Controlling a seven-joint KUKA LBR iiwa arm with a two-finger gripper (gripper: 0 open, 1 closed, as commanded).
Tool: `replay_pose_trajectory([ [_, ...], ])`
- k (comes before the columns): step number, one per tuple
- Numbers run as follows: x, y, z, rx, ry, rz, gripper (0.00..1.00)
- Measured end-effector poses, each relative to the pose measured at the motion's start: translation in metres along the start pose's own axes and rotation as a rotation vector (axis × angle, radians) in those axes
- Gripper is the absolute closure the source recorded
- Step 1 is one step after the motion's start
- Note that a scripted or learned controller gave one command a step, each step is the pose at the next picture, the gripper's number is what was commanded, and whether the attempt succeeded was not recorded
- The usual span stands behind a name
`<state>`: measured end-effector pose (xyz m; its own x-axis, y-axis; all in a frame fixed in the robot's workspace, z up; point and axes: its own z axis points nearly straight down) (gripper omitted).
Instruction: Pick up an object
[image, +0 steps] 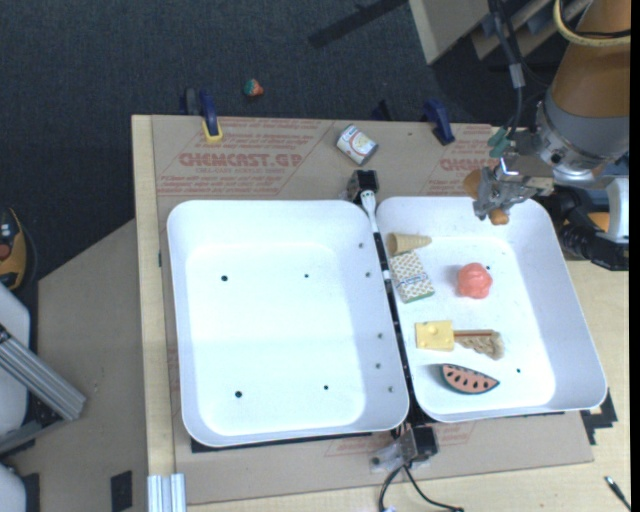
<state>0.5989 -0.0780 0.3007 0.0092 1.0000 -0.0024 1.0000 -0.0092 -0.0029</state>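
Arm (590, 80) cut off by the top and right edges; upper links out of frame. End effector (494, 208) small and dark at the right bin's (575, 330) far rim; finger spacing unreadable. An orange thing (474, 183) just beside it, partly hidden, identity unclear. Small coloured object (254, 88) on the floor beyond the table (150, 300) too small to identify. Boxy item (356, 144) on the board: markings blurred.

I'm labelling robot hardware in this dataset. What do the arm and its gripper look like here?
The arm is a thick rounded body, orange above and grey at the wrist. Dark cables run along it. The gripper is small, of grey metal, with two short dark fingers and a teal fitting above.
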Motion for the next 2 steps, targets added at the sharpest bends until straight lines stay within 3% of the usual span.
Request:
replay_pose_trajectory([
  [1, 0.027, 0.042, -0.179, -0.026, 0.0, -0.013, 1.0],
  [2, 0.075, 0.016, -0.068, 0.009, 0.004, -0.014, 1.0],
])
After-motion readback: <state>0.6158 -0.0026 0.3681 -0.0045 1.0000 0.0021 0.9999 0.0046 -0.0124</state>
